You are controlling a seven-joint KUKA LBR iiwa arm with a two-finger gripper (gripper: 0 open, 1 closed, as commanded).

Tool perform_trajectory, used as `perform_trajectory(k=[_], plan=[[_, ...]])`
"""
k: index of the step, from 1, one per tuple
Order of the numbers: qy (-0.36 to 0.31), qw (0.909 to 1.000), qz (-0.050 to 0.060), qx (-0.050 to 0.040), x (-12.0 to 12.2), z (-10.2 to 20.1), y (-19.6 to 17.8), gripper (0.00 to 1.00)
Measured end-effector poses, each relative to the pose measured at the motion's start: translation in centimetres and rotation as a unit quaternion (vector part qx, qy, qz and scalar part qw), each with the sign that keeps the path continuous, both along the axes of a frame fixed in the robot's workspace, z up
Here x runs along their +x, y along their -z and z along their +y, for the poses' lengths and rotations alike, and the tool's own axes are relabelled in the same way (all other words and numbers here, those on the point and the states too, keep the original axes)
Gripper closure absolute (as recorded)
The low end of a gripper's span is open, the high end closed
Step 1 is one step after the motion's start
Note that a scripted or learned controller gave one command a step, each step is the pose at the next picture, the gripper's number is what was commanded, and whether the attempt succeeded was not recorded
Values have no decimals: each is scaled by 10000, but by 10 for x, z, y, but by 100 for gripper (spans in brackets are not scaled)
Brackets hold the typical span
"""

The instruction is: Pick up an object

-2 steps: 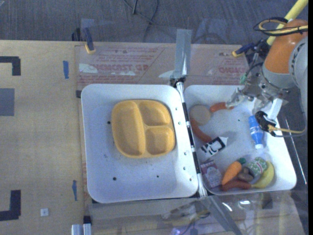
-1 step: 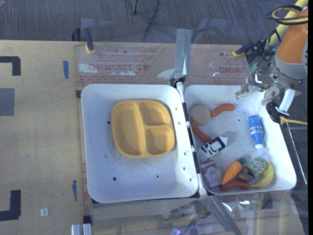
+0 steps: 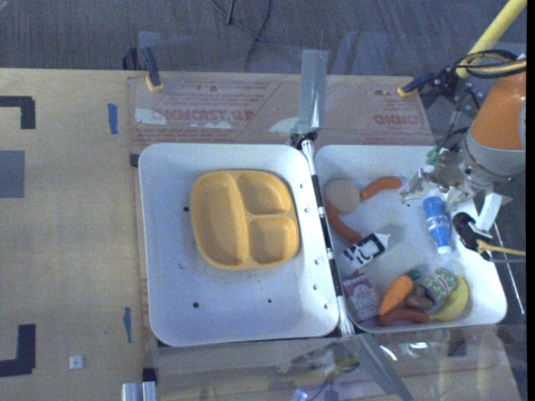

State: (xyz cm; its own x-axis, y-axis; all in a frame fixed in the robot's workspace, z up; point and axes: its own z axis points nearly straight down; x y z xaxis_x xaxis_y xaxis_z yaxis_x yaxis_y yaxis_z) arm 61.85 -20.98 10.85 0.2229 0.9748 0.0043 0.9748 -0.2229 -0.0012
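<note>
Two white bins sit side by side on the table (image 3: 67, 249). The left bin (image 3: 167, 291) holds one yellow divided plate (image 3: 244, 218). The right bin (image 3: 493, 303) holds one blue bottle (image 3: 436, 224), two carrots, one (image 3: 380, 187) near the top and one (image 3: 394, 294) lower down, one tan round piece (image 3: 342, 195), one black-and-white card (image 3: 366, 248) and one banana (image 3: 456, 301). The jaws (image 3: 443, 176) hang just above the bottle; whether they are open I cannot tell.

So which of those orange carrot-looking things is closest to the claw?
The orange one at the top of the right bin, beside the tan round piece; the other lies at the bottom by the banana.
</note>
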Motion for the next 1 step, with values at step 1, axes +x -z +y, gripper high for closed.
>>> perform_trajectory(k=[1], plan=[[416,9991,-36,-2,-5,11,20,0]])
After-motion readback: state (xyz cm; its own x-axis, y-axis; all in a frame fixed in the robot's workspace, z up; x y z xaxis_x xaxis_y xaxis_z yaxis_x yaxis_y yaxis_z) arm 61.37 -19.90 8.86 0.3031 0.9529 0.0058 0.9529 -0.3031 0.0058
